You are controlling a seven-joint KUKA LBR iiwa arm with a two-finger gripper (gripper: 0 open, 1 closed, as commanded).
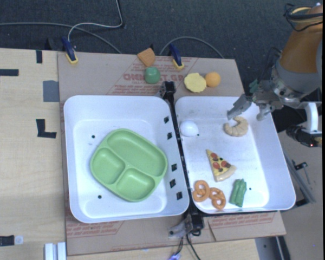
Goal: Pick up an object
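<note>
Gripper [250, 108] hung fingers spread, nothing between them, just above croissant [236, 127] lying near back of right bin [271, 161]. Pick not yet made; closing and lift remained.

A green divided plate [129, 164] lies in the left bin [76, 110], while the right bin [276, 161] stands just beside it on a sheet of cardboard [97, 75]. Behind the bins, on the cardboard, sit an orange block [147, 56], a green ball [151, 75], a yellow lump [195, 82] and an orange ball [212, 79], the last two touching. Two blue-handled clamps [70, 52] grip the cardboard's far edge, and thin cables [116, 10] trail over the dark floor beyond.
</note>
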